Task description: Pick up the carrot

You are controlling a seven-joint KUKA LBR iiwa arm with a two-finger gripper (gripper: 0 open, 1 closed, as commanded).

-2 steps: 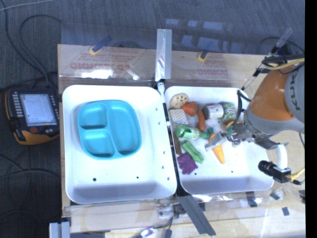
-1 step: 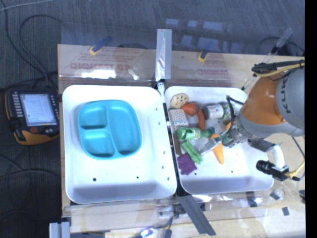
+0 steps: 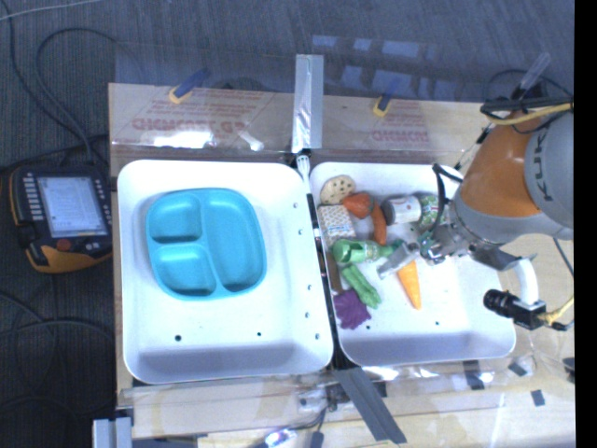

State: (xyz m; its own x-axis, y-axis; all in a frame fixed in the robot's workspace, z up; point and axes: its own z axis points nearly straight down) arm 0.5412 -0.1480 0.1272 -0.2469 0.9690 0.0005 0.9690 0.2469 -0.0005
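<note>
Two white bins stand side by side in the middle of the frame. The left bin (image 3: pixel 140 278) holds one thing, a blue tray (image 3: pixel 205 241) with three compartments. The right bin (image 3: pixel 457 334) holds a small heap of toy food in its left half.

In this heap I count one carrot (image 3: pixel 409 283), orange and pointed, which lies near the centre of the right bin with its tip toward the lower edge of the frame. Left of it are two green vegetables (image 3: pixel 359 267), one purple piece (image 3: pixel 352 310) below them, one round cracker (image 3: pixel 337 189) at the top, one red piece (image 3: pixel 358 204) beside the cracker, one flat pale packet (image 3: pixel 334 219), and one small can (image 3: pixel 403 209) with a white side.

The arm (image 3: pixel 508 180) comes in from the right side of the frame, and its gripper (image 3: pixel 431 247) is low in the bin, just right of and above the thick end of the carrot. The metal parts there are small and mixed with the objects, so I cannot tell whether the claw is released or clenched, and perhaps it touches the carrot, but this is not clear. Nothing is seen grasped.

One handheld pendant (image 3: pixel 61 215) lies at the left edge of the frame, partly cut off.
</note>
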